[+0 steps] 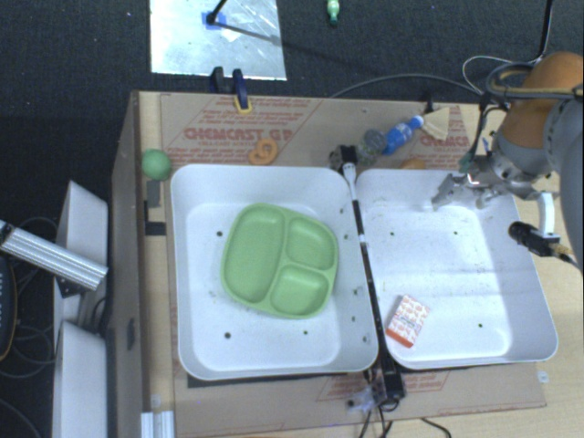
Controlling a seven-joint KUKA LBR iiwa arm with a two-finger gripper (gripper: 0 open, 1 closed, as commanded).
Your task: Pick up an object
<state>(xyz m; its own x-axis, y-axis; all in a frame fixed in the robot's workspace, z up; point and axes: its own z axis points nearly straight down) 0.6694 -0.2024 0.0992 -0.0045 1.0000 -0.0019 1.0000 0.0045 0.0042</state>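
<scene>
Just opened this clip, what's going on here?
A robot arm reaches in from the right, its gripper over the far edge of the right bin. It holds nothing. The one loose thing in that bin is a small packet near the front left corner, well away from the gripper. The left bin holds a green divided tray. A blue bottle and a green ball lie on the bench outside the bins. No pick has been made yet.
</scene>
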